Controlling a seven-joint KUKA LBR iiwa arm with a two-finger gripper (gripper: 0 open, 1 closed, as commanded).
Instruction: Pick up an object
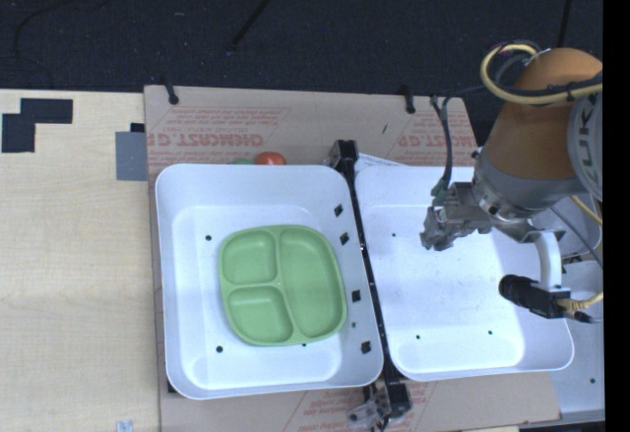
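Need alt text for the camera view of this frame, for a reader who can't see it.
A grey and orange robot arm reaches in from the right, its hand above the right white bin. The left white bin holds a green three-compartment plate. A small red object sits just behind the left bin's far rim.

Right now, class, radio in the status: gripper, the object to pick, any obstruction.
Gripper over right bin, grip state unclear. Green divided plate flat in left bin, untouched. Divider between bins lies across the path.
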